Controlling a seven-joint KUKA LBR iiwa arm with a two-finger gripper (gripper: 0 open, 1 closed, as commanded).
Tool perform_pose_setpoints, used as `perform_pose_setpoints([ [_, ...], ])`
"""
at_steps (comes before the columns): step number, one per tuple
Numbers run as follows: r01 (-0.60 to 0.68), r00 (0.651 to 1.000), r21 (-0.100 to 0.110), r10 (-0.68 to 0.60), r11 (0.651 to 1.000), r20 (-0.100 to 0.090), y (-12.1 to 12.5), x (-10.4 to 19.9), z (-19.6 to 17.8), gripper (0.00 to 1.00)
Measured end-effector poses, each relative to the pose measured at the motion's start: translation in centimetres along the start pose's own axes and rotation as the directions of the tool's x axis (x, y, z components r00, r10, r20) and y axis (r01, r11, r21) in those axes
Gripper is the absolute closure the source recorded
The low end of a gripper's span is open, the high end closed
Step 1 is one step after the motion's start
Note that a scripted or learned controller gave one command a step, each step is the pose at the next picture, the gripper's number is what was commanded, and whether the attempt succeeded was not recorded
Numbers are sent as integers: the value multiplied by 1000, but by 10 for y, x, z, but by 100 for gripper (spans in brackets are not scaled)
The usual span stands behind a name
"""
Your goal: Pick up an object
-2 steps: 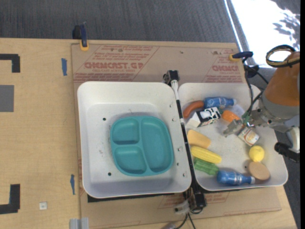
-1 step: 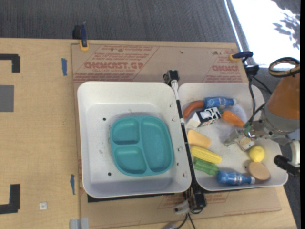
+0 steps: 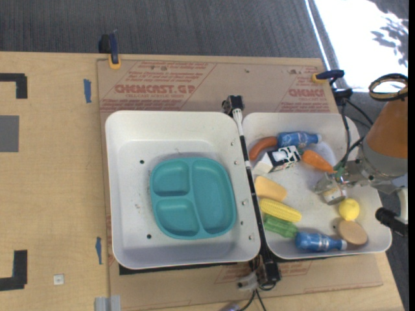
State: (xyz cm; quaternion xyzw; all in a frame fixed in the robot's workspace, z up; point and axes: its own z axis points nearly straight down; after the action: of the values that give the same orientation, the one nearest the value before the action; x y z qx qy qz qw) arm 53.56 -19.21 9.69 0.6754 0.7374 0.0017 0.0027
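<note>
My gripper [image 3: 331, 188] hangs low over the right bin [image 3: 373, 248], near its right side. It sits between an orange carrot [image 3: 317, 160] just up-left of it and a small yellow lemon [image 3: 349, 209] just down-right. Nothing shows held in it. The same bin holds a blue bottle [image 3: 297, 138], a red sausage [image 3: 261, 146], a black-and-white box [image 3: 283, 157], a yellow wedge [image 3: 270, 188], a corn cob [image 3: 280, 210], a green piece [image 3: 279, 226], a second blue bottle [image 3: 318, 242] and a tan round disc [image 3: 353, 233].
The left bin [image 3: 123, 148] carries a teal divided plate [image 3: 192, 197]. Both bins rest on a cardboard sheet [image 3: 194, 83] clamped to the wooden bench. The arm's orange band [image 3: 391, 129] and cables stand at the right bin's right rim.
</note>
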Motion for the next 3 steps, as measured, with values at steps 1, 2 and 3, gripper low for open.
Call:
perform_pose_setpoints([
  [1, -460, 888, 7, 460, 888, 1, 24, 40, -2, 100],
  [2, -717, 697, 6, 717, 697, 4, -10, 69, -109, 100],
  [3, -782, 624, 9, 782, 623, 5, -50, 67, -105, 100],
])
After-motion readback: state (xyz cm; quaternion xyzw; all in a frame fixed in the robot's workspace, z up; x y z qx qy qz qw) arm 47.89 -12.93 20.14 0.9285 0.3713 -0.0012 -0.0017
